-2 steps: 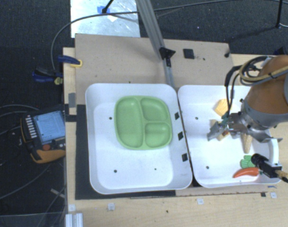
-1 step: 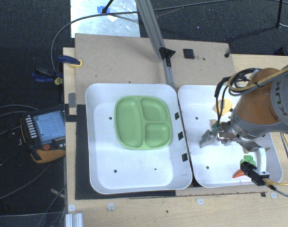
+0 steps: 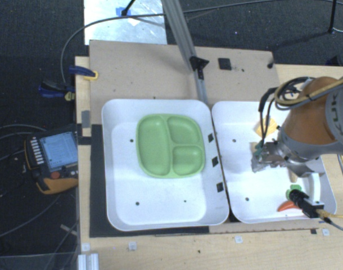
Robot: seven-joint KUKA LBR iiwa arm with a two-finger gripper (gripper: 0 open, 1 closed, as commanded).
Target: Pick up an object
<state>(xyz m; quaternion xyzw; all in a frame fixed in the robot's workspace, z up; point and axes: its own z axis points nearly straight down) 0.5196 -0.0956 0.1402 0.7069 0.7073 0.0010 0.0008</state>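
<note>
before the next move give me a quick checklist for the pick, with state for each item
1. Gripper over the right bin: ok, it is low inside it.
2. Object between the fingers: cannot tell, the arm hides them.
3. Targets in reach: ok, a carrot with a green top lies near the bin's front right, and a yellow piece shows near the back beside the arm.
4. Gripper lined up on the carrot: not ok, the carrot sits to the gripper's right and nearer the front edge.
5. Green plate out of the way: ok, it lies in the left bin.
</note>
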